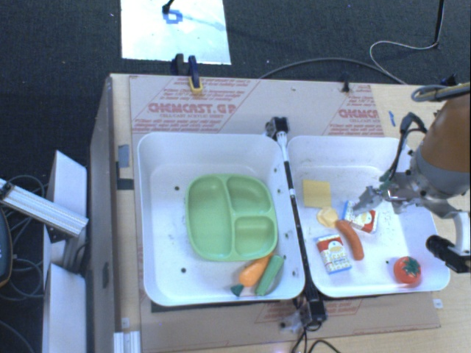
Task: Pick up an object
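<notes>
Right bin (pixel 412 282): yellow cheese slice (pixel 317 193) far left; small yellow piece (pixel 327 216); sausage (pixel 350 239) beside red carton (pixel 333 254); tomato (pixel 407 270) near right. Pincer (pixel 363 204) over small red-white packet (pixel 364 220), grip state impossible to tell. Left bin (pixel 165 197): green divided tray (pixel 230 217); carrot (pixel 253 271), cucumber (pixel 270 275) at near edge

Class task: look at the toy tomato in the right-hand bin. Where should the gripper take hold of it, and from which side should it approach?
Probably across the tomato's round red body, coming straight down from above. It sits apart from the other toys, but close to the right bin's front corner, so a sideways approach looks cramped.
</notes>
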`<state>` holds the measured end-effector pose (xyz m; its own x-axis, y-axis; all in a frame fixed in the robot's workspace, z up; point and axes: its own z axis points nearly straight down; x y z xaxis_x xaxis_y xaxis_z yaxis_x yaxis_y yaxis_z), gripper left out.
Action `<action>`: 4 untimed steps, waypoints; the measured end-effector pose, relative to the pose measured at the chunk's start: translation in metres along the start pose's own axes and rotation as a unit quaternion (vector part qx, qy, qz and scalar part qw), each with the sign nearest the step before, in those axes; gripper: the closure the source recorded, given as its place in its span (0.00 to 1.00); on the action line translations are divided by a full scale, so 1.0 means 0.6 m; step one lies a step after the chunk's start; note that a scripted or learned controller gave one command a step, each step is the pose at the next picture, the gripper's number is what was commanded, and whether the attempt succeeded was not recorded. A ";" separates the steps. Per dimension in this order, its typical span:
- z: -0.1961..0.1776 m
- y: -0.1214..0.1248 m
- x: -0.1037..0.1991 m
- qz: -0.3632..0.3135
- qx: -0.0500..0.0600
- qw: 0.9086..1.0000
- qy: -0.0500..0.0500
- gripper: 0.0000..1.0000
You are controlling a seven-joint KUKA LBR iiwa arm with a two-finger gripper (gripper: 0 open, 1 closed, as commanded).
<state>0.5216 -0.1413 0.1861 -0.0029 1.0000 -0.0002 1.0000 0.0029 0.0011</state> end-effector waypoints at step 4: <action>-0.015 0.131 0.062 -0.001 -0.001 1.000 0.000 0.00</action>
<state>0.6004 -0.1040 0.1952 -0.0044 1.0000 -0.0006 1.0000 0.0044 0.0028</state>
